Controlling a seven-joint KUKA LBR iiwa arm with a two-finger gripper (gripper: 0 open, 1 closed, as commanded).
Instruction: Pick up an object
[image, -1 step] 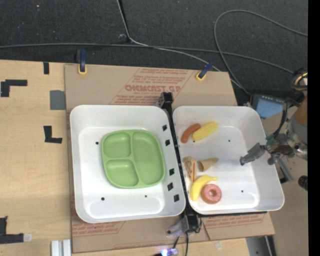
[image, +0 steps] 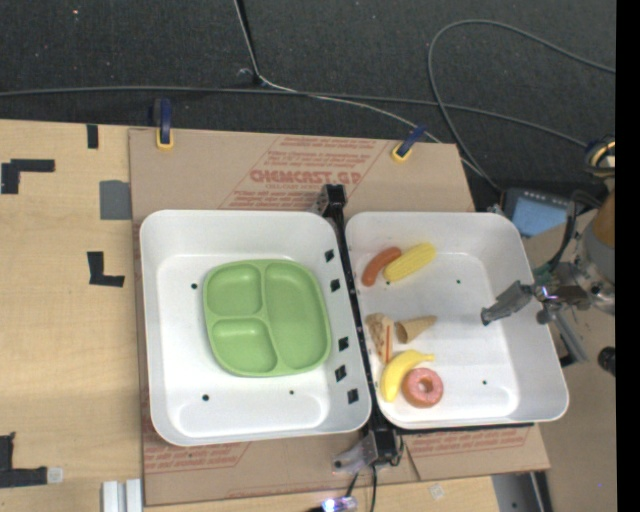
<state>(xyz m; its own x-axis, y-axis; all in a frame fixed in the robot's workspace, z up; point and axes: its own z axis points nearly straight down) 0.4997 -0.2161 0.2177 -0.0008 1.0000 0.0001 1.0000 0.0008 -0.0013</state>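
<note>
Nothing is picked yet: the claw (image: 497, 307) hangs at the right bin (image: 540, 375) edge, its state I cannot tell

In the right bin (image: 520, 395), a reddish-brown sausage (image: 380, 265) is seen lying slantwise toward 11 o'clock of the bin's floor, touching at its right the yellow corn cob (image: 411, 262), which is tilted with its upper end toward 2 o'clock. Near the left wall at about 9 o'clock, a tan ice-cream cone (image: 417, 326) is laid on its side with its tip pointing right, just beside a few pale fries (image: 380, 333). Toward 7 o'clock, a yellow banana (image: 398, 372) is curved around the upper left of a pink-iced doughnut (image: 424, 387), the two touching.
</note>
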